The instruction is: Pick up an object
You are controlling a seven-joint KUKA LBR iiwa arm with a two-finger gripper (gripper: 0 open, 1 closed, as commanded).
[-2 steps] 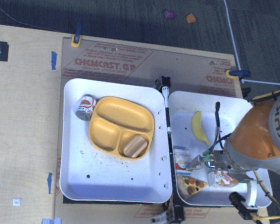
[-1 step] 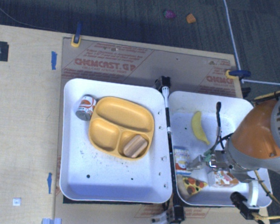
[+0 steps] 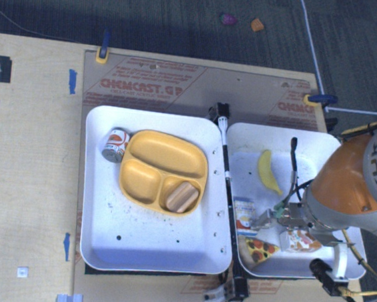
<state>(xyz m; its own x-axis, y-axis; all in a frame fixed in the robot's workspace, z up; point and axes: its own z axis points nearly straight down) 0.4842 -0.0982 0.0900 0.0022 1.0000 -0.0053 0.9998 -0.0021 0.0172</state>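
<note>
Left of my tool (image 3: 277,215), the yellow tray (image 3: 163,170) sits untouched. I'm low in the right bin (image 3: 253,144), reaching among packets (image 3: 243,213); the banana (image 3: 268,170) lies just beyond. Grip state: cannot tell. Next I need a confirmed hold, then a lift.

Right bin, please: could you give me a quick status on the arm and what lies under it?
Hand low in the right bin, nothing seen held. Banana lies just beyond it, pizza slice in front. Yellow tray and can sit in the left bin.
</note>
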